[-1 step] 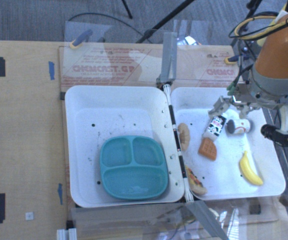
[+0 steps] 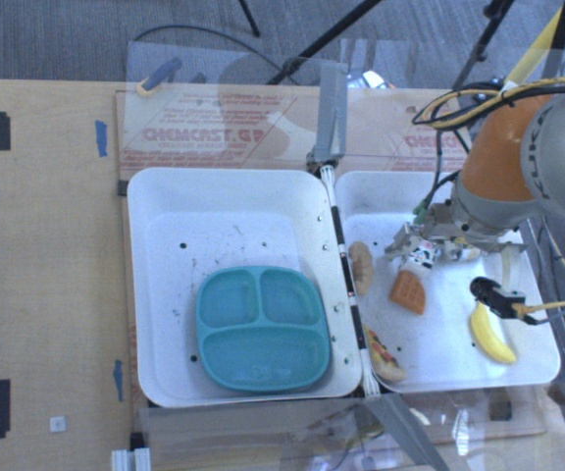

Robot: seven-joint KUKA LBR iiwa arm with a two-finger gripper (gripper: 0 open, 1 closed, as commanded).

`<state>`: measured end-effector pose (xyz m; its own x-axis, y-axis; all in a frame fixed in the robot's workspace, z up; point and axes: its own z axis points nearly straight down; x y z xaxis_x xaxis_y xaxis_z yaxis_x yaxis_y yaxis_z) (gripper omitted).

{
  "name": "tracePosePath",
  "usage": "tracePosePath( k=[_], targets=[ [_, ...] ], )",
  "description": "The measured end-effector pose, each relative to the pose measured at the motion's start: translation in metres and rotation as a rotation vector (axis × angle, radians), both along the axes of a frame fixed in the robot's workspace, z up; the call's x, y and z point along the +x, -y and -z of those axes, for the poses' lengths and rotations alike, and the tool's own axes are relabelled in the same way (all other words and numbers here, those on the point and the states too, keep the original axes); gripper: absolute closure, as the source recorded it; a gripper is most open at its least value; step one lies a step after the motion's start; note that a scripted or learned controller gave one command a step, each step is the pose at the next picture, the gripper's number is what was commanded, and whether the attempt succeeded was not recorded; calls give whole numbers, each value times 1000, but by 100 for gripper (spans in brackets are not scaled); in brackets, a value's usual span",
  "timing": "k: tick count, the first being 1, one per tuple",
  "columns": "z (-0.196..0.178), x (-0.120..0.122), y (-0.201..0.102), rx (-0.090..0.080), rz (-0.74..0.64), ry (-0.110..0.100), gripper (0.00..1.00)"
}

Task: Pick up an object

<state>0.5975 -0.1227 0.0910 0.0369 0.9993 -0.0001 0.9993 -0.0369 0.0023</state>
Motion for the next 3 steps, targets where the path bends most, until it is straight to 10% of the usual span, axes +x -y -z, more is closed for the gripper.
tracePosePath(
  k=[1,2,3],
  targets=[
    [5,25,-12,-1,11,2,0],
    [-7,27,-11,-1,14,8,100],
    [-94,-4,-71,0,52,0,100]
  ],
)
